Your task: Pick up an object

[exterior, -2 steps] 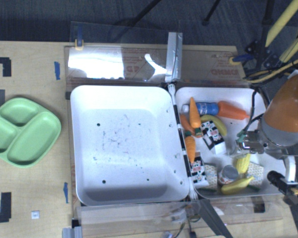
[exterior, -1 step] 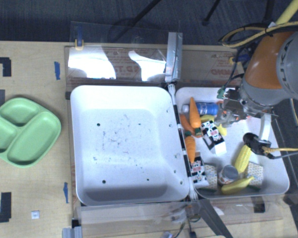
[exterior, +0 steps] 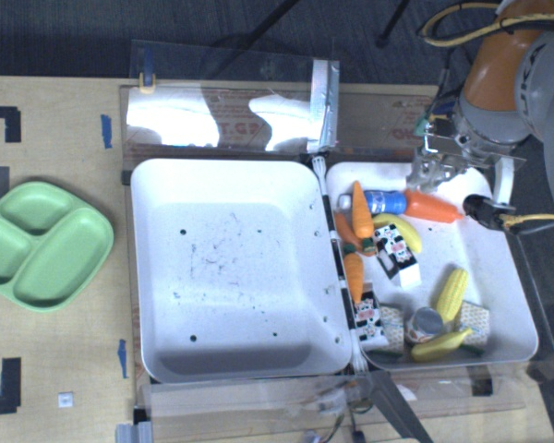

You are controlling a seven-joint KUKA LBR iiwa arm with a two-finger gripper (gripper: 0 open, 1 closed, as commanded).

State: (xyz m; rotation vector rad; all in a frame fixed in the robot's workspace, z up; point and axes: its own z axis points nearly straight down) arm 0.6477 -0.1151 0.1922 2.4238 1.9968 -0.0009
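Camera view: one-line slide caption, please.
Gripper poised over the right bin's far edge, toy food heaped beneath; green tray aside.

Plastic, metal and wood under the lamp.
We see the gripper (exterior: 431,166) in bare shiny metal; below it an orange bottle (exterior: 431,209) and carrots (exterior: 361,210), smooth and glossy like plastic. To its left the white bin (exterior: 231,192) looks like matt plastic, faintly scuffed. Further left, a green divided tray (exterior: 42,244), smooth with a soft sheen, lies on pale matt wood-look bench (exterior: 55,109).
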